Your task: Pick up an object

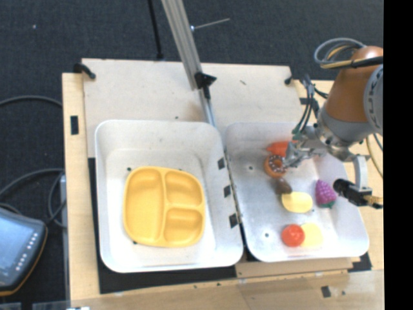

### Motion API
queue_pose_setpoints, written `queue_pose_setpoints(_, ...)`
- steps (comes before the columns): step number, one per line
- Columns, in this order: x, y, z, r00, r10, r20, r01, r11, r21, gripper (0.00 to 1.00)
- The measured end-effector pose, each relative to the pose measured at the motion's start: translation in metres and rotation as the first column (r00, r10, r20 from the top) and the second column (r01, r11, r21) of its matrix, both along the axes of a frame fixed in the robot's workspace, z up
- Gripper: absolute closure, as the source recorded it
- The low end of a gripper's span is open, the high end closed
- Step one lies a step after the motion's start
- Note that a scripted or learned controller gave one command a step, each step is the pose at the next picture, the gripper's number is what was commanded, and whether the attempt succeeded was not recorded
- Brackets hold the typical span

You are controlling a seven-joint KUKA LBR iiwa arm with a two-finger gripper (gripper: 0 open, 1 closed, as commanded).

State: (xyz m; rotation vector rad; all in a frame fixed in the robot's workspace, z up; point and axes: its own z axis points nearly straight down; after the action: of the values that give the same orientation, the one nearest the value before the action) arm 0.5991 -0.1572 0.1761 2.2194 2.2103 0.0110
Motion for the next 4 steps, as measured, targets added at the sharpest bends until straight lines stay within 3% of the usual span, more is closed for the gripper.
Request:
queue_pose_setpoints(1, 0.0, 0.0, -0.001, 1.0, 0.0, -0.001, 0.0, 1.0, 0.001, 0.0)
queue_pose_setpoints(2, 0.001, -0.001, 0.011, 1.0, -0.001, 0.004, 0.001, 1.0, -0.001, 1.0)
queue_pose_setpoints(3, 0.001, -0.001, 0.01, 1.0, -0.001, 0.003, 0.001, 1.0, -0.001, 0.0)
queue_pose_setpoints(4, -0.037, 0.063, -0.078, 1.0, 0.008, -0.017, -0.008, 1.0, 0.003, 0.0)
